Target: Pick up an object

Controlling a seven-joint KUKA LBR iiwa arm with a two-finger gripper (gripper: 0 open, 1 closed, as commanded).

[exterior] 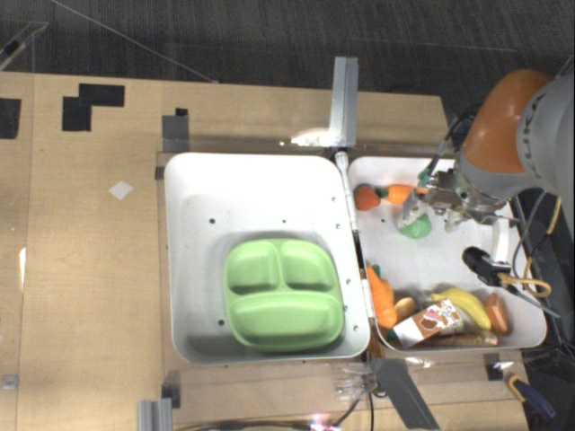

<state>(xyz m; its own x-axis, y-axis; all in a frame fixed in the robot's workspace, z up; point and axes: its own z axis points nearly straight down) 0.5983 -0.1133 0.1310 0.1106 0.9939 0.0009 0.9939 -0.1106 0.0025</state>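
gripper (429, 206) sits low in the right bin (449, 263), at the green toy (416, 227) near the back wall; reads as the grasp step; can't tell if the jaws are released or clenched; next move: close squarely, lift straight up; red piece (366, 197) and orange piece (397, 193) sit just beside, wall close behind; open floor toward bin centre; pile (449, 314) well apart at front.

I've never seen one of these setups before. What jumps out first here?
The bright green divided plate lying in the left bin stands out most. Next is the arm's orange band at the right, with the gripper above a small green object in the right bin, where toy foods crowd the near edge.
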